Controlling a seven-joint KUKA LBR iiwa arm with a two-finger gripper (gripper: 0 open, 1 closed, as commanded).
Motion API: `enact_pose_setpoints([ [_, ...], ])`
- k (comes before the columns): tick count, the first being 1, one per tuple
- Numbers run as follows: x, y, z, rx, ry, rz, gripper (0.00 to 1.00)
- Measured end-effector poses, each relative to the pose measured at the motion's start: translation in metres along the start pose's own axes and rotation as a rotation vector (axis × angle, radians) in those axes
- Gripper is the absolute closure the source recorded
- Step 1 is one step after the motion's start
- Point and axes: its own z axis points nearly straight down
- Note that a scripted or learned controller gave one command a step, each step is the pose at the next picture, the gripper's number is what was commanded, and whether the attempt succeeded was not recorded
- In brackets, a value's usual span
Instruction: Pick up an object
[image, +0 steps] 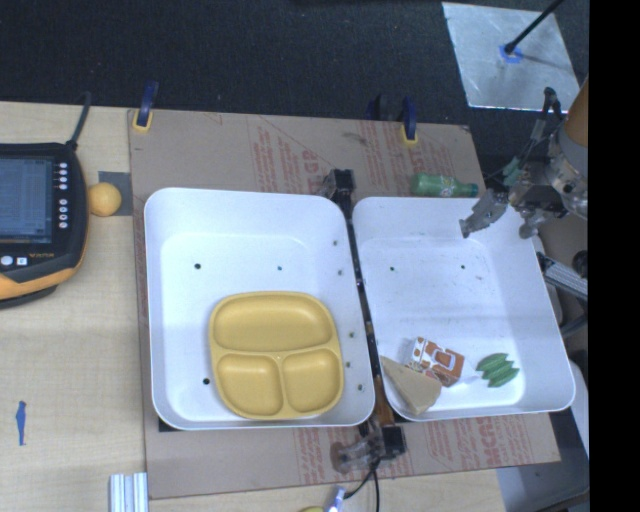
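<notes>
1. The left bin (170, 300) is big and white. A yellow tray (277, 353) with three parts lies in it, near the front.
2. The right bin (450, 290) sits just beside the left bin. Its things are all in the front part.
3. The gripper (505, 215) hangs over the back right corner of the right bin. Its two fingers are apart. Nothing is between them.
4. A tan wedge (412, 387) lies in the front left corner of the right bin.
5. A small orange and white box (436, 359) touches the wedge.
6. A green leafy thing (497, 369) lies near the box, to its right.
7. I think the job has hardly begun. The gripper must reach a thing, grab it and lift it.
</notes>
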Motion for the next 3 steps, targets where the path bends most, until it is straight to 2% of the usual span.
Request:
enact_pose_setpoints([
  [1,0.036,0.011,0.104,0.002,0.0,-0.001,0.0],
  [2,0.038,0.05,0.178,0.001,-0.001,-0.002,0.0],
  [3,-0.034,0.063,0.176,-0.002,0.001,0.004,0.0],
])
